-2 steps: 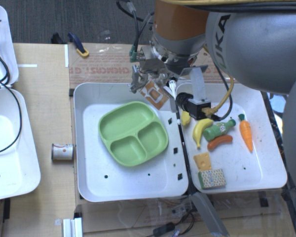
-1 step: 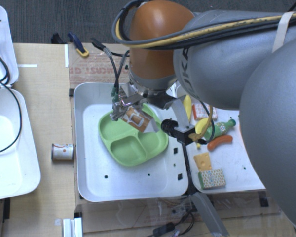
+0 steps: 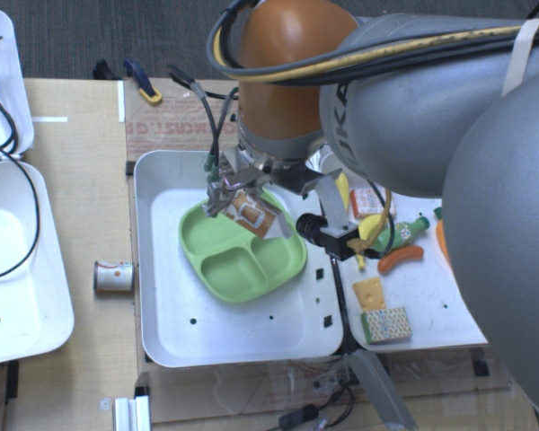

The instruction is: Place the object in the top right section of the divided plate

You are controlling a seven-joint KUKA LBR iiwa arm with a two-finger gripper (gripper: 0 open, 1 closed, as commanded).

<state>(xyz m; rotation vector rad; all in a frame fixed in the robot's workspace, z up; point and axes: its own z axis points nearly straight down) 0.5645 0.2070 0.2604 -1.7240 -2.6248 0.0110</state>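
Observation:
A green divided plate (image 3: 242, 259) lies in the left bin (image 3: 166, 321). A small brown packet with a pale label (image 3: 251, 215) sits tilted over the plate's top right section, close to the rim. My gripper (image 3: 226, 191) hangs right above the plate's upper edge, just up and left of the packet and touching or nearly touching it. The orange wrist band and grey arm cover the bin's far side, and they hide the grip itself.
The right bin (image 3: 431, 317) holds a yellow banana (image 3: 370, 229), a green bottle (image 3: 409, 230), an orange carrot (image 3: 400, 259), a cheese slice (image 3: 369, 292) and a speckled sponge (image 3: 385, 325). A small can (image 3: 113, 277) lies on the bench left of the bins. Cables trail at far left.

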